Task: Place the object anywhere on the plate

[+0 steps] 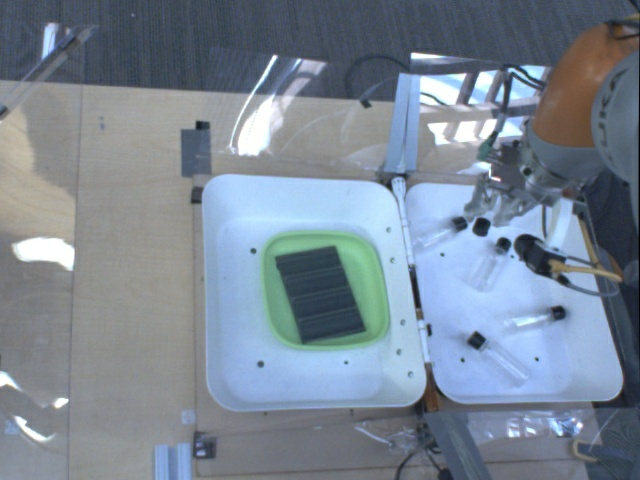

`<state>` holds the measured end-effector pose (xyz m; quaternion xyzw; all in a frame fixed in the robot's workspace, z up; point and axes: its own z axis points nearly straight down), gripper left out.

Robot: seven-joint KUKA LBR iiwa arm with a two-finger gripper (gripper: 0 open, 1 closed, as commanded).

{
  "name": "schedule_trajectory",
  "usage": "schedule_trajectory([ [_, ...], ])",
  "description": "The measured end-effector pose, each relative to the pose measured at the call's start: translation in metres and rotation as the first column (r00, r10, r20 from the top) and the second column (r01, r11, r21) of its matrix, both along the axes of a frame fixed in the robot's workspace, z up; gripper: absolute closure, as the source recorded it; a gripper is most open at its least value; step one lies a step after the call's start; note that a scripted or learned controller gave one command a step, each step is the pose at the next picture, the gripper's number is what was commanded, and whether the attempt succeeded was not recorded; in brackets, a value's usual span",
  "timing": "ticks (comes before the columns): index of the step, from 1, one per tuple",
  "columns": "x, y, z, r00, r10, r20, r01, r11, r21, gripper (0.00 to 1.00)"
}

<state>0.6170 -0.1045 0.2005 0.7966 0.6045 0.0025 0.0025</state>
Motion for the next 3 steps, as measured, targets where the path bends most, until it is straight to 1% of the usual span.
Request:
schedule_trajectory([
  [1,-0.046,0.061,-0.016,0.96,0.281,-0.004,-0.281,0.96,0.001,1.0],
  [2,-0.032,0.13,-0.015,0.929,0.37,0.0,-0.37,0.929,0.0,1.0],
  [3,-0.032,0.129,-0.015,0.929,0.369,0.0,-0.369,0.929,-0.001,0.0],
])
